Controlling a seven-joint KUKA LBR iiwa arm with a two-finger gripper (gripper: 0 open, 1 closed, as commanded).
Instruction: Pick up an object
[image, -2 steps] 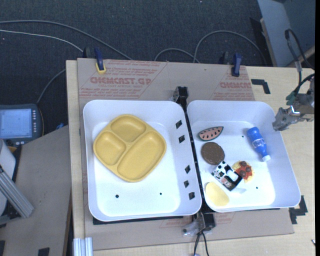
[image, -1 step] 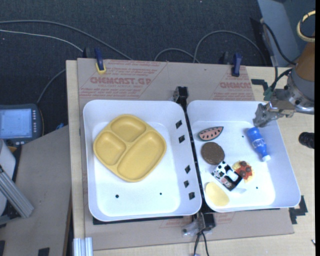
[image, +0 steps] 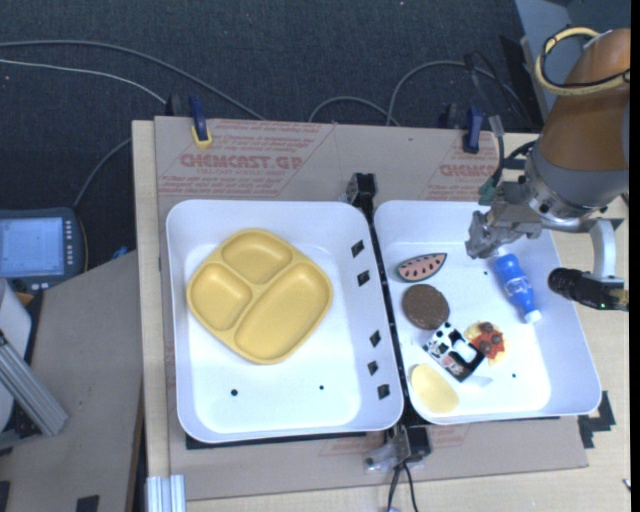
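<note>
The right bin (image: 560, 395) holds several small items. A blue bottle (image: 515, 285) lies near its right side. A watermelon slice (image: 421, 266) sits toward the bin's left, with a brown round cookie (image: 426, 305) just below it. Lower down are a black-and-white toy (image: 452, 352), a red and orange piece (image: 487, 340) and a pale yellow piece (image: 433, 388). My gripper (image: 485, 240) hangs over the upper part of the right bin, just above and left of the bottle's top end.
The left bin (image: 200, 400) holds a yellow divided plate (image: 260, 294). A black divider with clips (image: 372, 290) runs between the bins. Cables and blue clamps (image: 199, 122) lie along the board's far edge. A black part of the arm (image: 585, 288) juts over the right rim.
</note>
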